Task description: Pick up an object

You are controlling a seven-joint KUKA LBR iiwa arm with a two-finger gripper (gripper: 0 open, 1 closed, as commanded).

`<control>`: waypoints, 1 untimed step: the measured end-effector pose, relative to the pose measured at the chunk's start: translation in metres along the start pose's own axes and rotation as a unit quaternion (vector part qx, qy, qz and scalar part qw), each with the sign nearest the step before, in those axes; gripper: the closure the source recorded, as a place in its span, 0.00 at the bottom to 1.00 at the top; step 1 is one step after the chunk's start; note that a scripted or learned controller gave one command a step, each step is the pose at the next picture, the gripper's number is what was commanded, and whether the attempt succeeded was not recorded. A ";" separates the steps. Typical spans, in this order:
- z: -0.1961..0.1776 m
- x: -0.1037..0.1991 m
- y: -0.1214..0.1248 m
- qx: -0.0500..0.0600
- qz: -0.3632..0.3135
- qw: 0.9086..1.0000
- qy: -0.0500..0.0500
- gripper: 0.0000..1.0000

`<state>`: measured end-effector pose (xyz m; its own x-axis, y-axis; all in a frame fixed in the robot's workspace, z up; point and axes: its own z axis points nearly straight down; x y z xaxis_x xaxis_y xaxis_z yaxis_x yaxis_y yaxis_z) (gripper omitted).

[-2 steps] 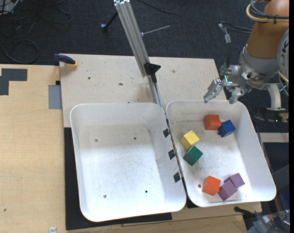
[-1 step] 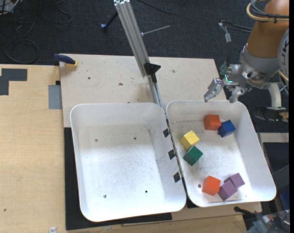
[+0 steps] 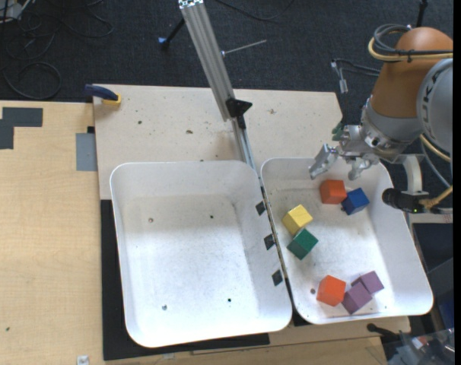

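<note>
My pincer (image 3: pixel 338 164) hangs spread wide and empty above the far end of the right bin (image 3: pixel 413 280).

Nearest in that bin sit an orange block (image 3: pixel 332 290) and two purple blocks, the nearer purple block (image 3: pixel 357 298) touching the other purple block (image 3: pixel 370 282) just behind it. Further up, close to the wall shared with the left bin (image 3: pixel 131 204), a green block (image 3: pixel 303 243) lies just beside a yellow block (image 3: pixel 297 218). Beyond them a second orange block (image 3: pixel 333 192) touches a blue block (image 3: pixel 355 201), both right under my fingers (image 3: pixel 322 162), which touch neither. My grey arm with its orange band (image 3: pixel 413 67) is cut off at the right edge. Past the bins, a slanted metal rail (image 3: pixel 211 59) rises off the desk (image 3: pixel 162 120), topped by a small checkered tag too blurred to read. I can read no writing or label on any block.
</note>
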<state>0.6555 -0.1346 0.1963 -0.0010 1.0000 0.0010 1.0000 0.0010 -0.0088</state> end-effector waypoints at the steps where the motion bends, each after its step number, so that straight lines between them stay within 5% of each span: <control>1: 0.052 0.007 0.000 0.000 0.000 1.000 0.000 0.00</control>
<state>0.6549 -0.1277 0.1443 -0.0016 1.0000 0.0015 1.0000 0.0016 -0.0082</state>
